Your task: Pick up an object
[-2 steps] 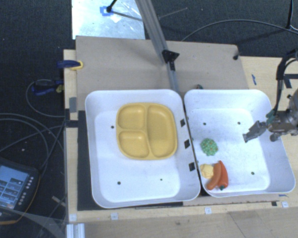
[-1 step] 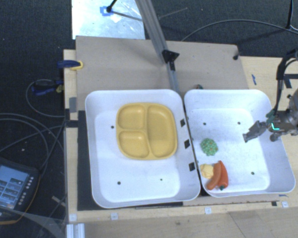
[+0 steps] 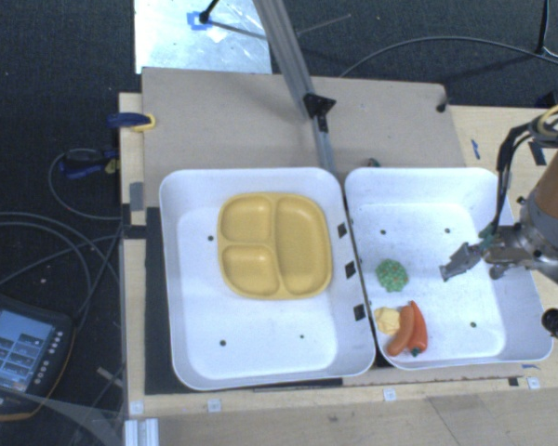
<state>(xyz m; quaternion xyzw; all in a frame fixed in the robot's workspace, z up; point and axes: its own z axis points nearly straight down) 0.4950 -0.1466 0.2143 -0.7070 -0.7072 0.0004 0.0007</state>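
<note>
In the right bin (image 3: 502, 337) lie a green broccoli piece (image 3: 391, 274), a small yellow item (image 3: 387, 320) and an orange-red carrot-like piece (image 3: 409, 330), grouped near the bin's left front corner. My gripper (image 3: 456, 264) hangs over the middle of the right bin, pointing left. It sits to the right of the broccoli and a little apart from it, above and right of the orange piece. The arm's wrist (image 3: 549, 212) comes in over the bin's right rim.
The left bin (image 3: 195, 342) holds a yellow divided plate (image 3: 274, 245). A slanted metal pole (image 3: 293, 54) ends at the back between the bins. Cables and a pendant (image 3: 14, 351) lie on the floor at left.
</note>
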